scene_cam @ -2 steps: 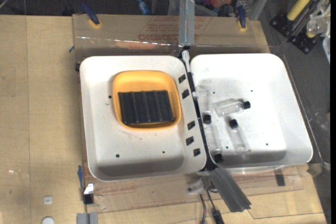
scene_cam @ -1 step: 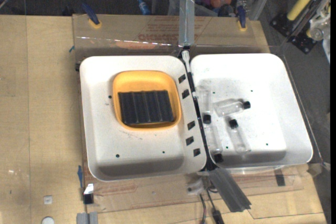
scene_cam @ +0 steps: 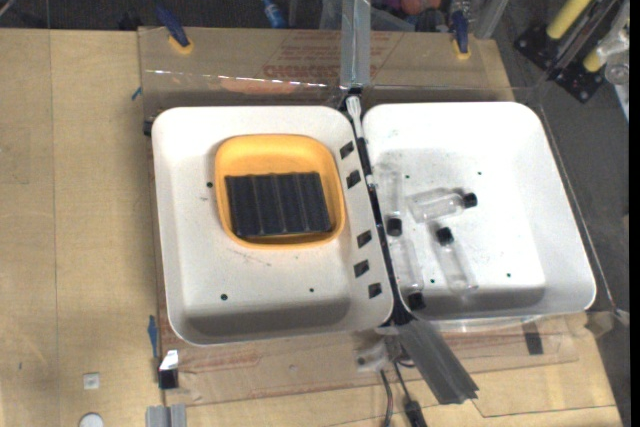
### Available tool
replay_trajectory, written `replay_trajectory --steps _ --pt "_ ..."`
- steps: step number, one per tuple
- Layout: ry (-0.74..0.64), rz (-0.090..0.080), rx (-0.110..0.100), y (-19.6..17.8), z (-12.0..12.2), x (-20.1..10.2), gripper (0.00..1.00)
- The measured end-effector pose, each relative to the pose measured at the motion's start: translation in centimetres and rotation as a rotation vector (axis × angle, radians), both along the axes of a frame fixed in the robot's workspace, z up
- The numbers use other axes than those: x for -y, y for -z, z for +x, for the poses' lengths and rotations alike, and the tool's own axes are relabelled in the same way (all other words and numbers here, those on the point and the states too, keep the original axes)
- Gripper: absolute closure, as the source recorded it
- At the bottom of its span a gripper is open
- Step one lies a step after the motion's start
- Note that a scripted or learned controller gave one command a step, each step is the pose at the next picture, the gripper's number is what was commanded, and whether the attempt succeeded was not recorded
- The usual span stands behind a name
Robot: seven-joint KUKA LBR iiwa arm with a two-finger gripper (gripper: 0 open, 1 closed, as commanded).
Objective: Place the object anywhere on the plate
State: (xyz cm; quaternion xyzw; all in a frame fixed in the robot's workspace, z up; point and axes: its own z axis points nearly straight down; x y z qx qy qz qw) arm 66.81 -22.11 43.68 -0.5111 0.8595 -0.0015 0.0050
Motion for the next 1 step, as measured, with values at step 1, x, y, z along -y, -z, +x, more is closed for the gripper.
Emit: replay_trajectory --steps 1 --pt "-0.339 -0.002 0.000 0.05 0.00 -0.02 1.00"
